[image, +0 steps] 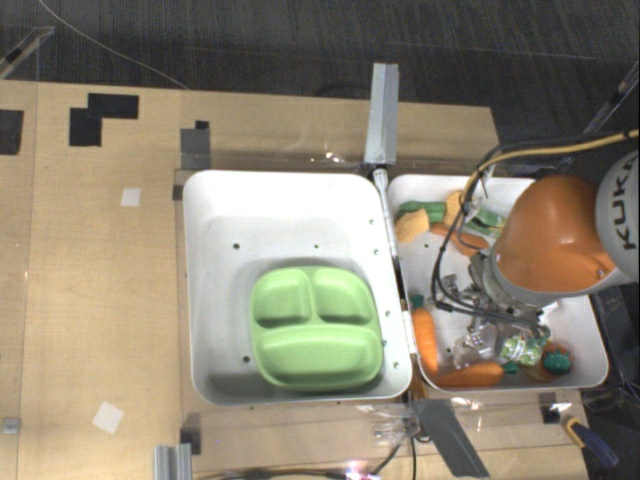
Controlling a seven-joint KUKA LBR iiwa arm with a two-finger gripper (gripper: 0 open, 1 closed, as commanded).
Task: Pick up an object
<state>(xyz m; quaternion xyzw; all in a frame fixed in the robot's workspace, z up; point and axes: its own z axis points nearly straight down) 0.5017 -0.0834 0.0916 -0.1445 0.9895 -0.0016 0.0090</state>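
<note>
The right bin holds several toy foods. An orange carrot lies upright along its left wall, and a second orange piece lies along the front wall. A shiny green packet and a green and red piece sit at the front right. A tan piece and a green piece rest at the back left. My gripper hangs low over the bin's front part, just left of the packet and above the front orange piece. The orange wrist band hides the bin's middle.
The left bin holds a light green divided plate near its front right. A metal post stands behind the wall between the bins. Cables loop from the wrist over the right bin's left half.
</note>
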